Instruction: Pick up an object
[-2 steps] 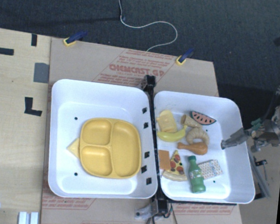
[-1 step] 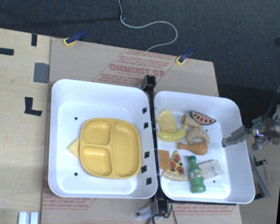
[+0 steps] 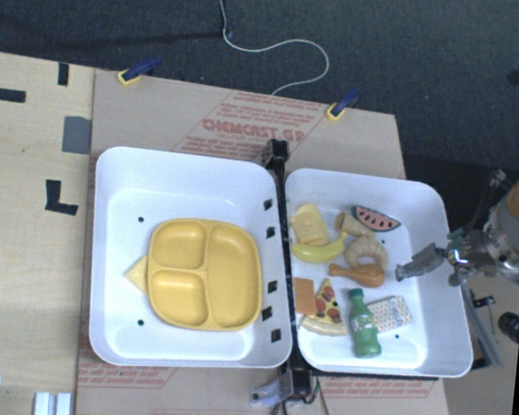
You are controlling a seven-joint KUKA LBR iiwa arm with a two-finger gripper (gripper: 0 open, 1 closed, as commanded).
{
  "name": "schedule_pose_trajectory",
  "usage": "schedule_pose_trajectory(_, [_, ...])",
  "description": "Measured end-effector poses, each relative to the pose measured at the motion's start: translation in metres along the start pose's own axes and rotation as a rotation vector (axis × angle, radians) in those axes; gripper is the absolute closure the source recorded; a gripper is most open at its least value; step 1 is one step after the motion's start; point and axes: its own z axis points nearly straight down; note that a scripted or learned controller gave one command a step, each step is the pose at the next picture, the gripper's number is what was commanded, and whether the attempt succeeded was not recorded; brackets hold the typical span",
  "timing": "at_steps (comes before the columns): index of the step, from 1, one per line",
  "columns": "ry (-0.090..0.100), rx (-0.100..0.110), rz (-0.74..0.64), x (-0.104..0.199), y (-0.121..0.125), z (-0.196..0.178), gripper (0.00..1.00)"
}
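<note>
Two white bins side by side on the bench: left bin [image 3: 112,232] with a yellow divided plate [image 3: 205,273] in it, right bin [image 3: 427,207] with a heap of toy food. Nearest the gripper [image 3: 421,264], a drumstick [image 3: 362,275] and a croissant [image 3: 366,251], touching each other near the bin's middle. Further left, a banana [image 3: 318,251] under a yellow block [image 3: 310,223]; at the back, a watermelon slice [image 3: 375,219]; toward the front, a pizza slice [image 3: 325,307], a green bottle [image 3: 363,325] and a small patterned card [image 3: 390,313]. Gripper low at the right rim of the right bin, tips pointing in toward the drumstick, nothing between them; whether spread or closed, cannot tell at this size. Probably all light, hard, smooth plastic, so likely to slip or skid under a glancing touch. Best bet judged to be the green bottle: rounded, stiff body, apart from most neighbours, to be taken across its middle. Card probably too flat to pinch.
</note>
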Motion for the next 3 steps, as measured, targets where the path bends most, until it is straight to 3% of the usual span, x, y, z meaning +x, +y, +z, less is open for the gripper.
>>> schedule_pose_trajectory(2, [0.001, 0.002, -0.001, -0.008, 0.006, 0.114, 0.0])
schedule_pose_trajectory(3, [-0.001, -0.003, -0.001, -0.007, 0.006, 0.137, 0.0])
